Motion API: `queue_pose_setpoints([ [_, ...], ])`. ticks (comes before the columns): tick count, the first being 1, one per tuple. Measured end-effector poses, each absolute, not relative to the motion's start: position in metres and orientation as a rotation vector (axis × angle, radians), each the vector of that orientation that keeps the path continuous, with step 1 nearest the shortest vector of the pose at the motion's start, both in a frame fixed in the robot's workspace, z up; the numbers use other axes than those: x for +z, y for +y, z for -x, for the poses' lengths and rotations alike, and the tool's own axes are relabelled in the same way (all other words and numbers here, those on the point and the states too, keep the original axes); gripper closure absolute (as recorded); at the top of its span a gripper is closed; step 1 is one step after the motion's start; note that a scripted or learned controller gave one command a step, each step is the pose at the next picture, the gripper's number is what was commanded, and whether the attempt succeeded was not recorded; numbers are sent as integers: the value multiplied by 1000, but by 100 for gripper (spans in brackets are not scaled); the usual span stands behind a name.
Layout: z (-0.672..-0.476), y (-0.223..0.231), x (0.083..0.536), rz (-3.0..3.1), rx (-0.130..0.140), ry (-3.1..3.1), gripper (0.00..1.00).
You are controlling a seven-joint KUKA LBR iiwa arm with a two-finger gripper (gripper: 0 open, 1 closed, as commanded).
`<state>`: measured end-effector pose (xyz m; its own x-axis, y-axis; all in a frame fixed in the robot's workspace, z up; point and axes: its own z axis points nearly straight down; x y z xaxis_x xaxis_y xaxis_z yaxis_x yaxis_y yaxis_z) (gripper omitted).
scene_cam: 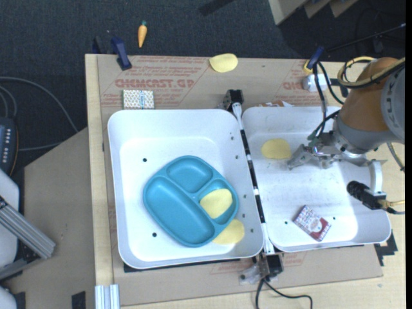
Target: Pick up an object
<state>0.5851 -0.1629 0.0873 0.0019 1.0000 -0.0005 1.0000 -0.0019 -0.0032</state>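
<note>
Nearest the lens, far to the left of and below the blue plastic divided plate [177, 205], off the bench [96, 172]: a silver ribbed metal rail [26, 234], lying at a slant. Up and left of the plate, on the bench's brown board: a small patterned square packet [138, 99], flat, close outside the far corner of the shallow white left bin [122, 153]. Further up-left of the plate, at the bench's far edge: a blue clamp [120, 53]; just beyond it, on the dark carpet [51, 31], a small orange carrot-shaped toy [142, 34].

Around the plate: the left bin, with the plate resting slantwise on its floor. Inside the plate's small right-hand compartment: a pale yellow rounded piece [217, 201]. Touching the plate's lower right rim, on the bin floor: a second pale yellow rounded piece [232, 234]. Well above the plate, on the bare board beyond the bins: a yellow oval piece [223, 62].

Right of the plate, across the black strip [248, 166] between the bins: the shallow white right bin [360, 234]. Up and right of the plate, flat on that bin's floor: a yellow flat disc [276, 149]. Just beside the disc, further right from the plate: the gripper [308, 158], low over the bin floor, carried by the grey arm [386, 114] with its orange band [364, 105]. Spread or pressed together: cannot be told. Right of the plate, level with its lower end, near the right bin's front wall: a small red-and-white packet [311, 222], tilted, well apart from the gripper.
</note>
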Motion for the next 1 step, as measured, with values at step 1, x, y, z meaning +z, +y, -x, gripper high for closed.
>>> queue_pose_setpoints([
  [1, -605, -93, 96, 2221, -2, -2224, 0],
])
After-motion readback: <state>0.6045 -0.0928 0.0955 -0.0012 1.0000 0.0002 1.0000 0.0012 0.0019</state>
